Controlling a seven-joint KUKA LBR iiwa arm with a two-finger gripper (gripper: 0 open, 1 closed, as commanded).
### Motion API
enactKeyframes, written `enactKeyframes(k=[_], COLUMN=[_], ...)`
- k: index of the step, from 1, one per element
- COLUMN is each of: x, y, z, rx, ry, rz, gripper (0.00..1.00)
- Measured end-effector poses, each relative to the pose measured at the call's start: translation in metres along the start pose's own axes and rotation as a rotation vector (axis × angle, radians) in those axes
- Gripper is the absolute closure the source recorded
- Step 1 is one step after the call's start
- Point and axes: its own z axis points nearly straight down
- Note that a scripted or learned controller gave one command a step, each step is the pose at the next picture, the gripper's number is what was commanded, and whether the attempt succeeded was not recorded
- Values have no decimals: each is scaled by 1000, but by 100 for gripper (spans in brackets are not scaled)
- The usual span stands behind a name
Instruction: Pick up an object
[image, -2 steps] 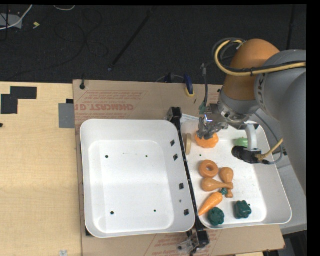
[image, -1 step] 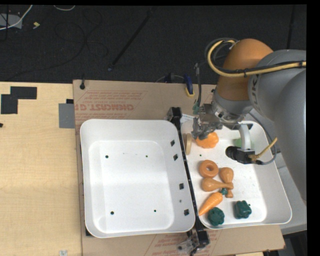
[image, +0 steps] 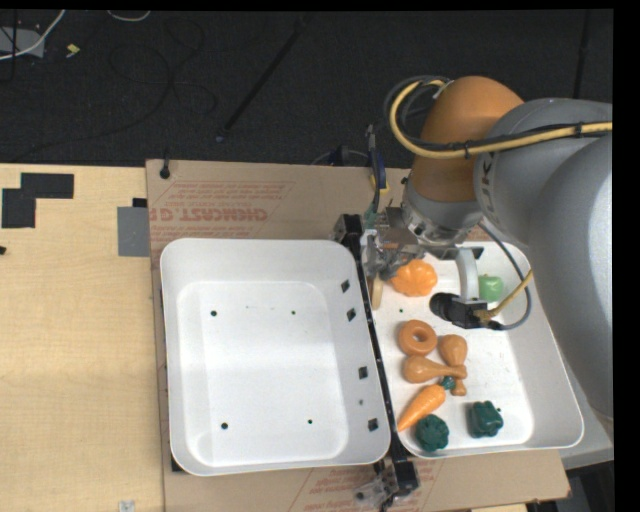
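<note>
while nothing can be seen lifted, the task is judged to be at its start or in the approach: in the camera view the arm (image: 520, 170) is reached in from the right and is held over the far end of the right bin (image: 545, 395), with the hand (image: 385, 255) placed near the bin's far left corner, just beside an orange lump (image: 413, 277). whether the hand is released or clenched cannot be told, and nothing is seen held by it. the pick is therefore judged not yet done; a grasp and a lift are left.

all pickable things are found in the right bin. counted: one orange lump at the far end; one ring (image: 416, 337); one pear-like piece (image: 438, 362); one carrot (image: 421, 404); two dark green pieces, one (image: 433, 433) by the carrot's tip and one (image: 485, 419) to its right; one light green piece (image: 490, 288), partly hidden behind cables. two white bins are counted on the worktop (image: 70, 350); no toys are seen in the left bin (image: 262, 355).
</note>
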Motion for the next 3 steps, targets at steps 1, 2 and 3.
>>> enactKeyframes(k=[1, 2, 3], x=[7, 26, 26], y=[0, 0, 0], z=[0, 0, -6], rx=[0, -1, -3], ry=[0, 0, -1], rz=[0, 0, 0], gripper=[100, 100, 100])
